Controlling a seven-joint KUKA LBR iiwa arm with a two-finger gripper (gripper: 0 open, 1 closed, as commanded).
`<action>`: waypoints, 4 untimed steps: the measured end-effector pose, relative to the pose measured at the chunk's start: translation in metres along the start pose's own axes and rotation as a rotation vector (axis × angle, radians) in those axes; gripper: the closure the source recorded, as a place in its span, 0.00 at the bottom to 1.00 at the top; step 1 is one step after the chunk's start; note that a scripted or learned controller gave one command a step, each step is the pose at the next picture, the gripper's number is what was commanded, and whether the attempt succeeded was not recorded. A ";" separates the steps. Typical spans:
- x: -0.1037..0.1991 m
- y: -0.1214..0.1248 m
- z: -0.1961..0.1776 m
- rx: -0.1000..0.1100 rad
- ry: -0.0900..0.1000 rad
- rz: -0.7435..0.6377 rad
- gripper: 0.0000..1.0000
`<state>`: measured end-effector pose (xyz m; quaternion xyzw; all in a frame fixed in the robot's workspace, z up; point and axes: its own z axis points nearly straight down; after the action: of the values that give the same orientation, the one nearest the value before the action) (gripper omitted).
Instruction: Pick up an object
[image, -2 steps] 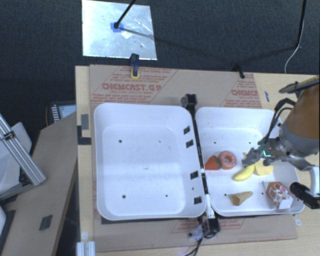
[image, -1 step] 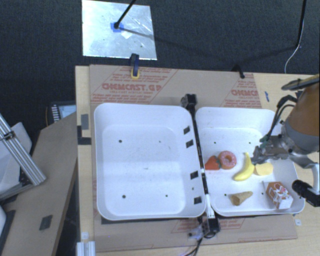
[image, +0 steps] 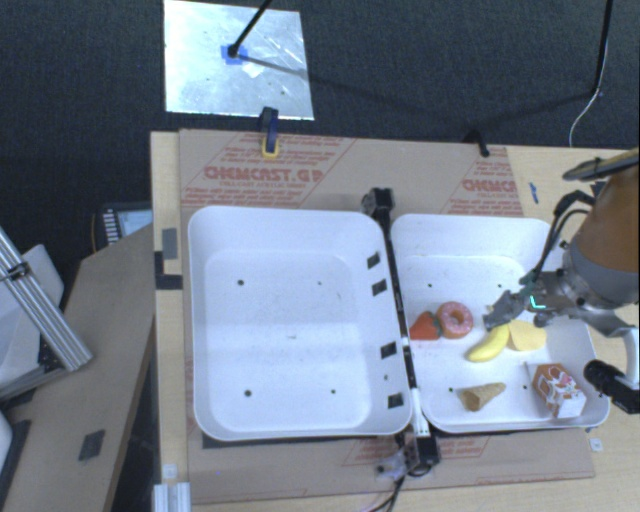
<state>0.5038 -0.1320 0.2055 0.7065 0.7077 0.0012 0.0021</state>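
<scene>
In the right bin (image: 440, 240) lie several toy foods: a red strawberry (image: 426, 326), a pink donut (image: 456, 319), a yellow banana (image: 488, 346), a pale yellow cheese wedge (image: 528, 336), a tan cone (image: 481, 396) and a red-and-white carton (image: 558, 389). My gripper (image: 512, 308) hangs low at the end of the arm coming in from the right, just above the banana and the cheese wedge and to the right of the donut. Nothing shows between its tips.
The left bin (image: 290, 230) sits beside the right one, split from it by a black hinge strip (image: 392, 320). Both rest on a cardboard sheet (image: 300, 170). A shiny metal plate (image: 238, 58) lies beyond the bench at top left.
</scene>
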 end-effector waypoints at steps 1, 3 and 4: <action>0.000 0.001 -0.011 -0.004 -0.001 -0.001 1.00; 0.000 0.003 -0.022 -0.007 -0.002 -0.003 1.00; 0.000 0.003 -0.021 -0.007 -0.002 -0.001 0.00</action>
<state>0.5063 -0.1324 0.2268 0.7062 0.7080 0.0029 0.0049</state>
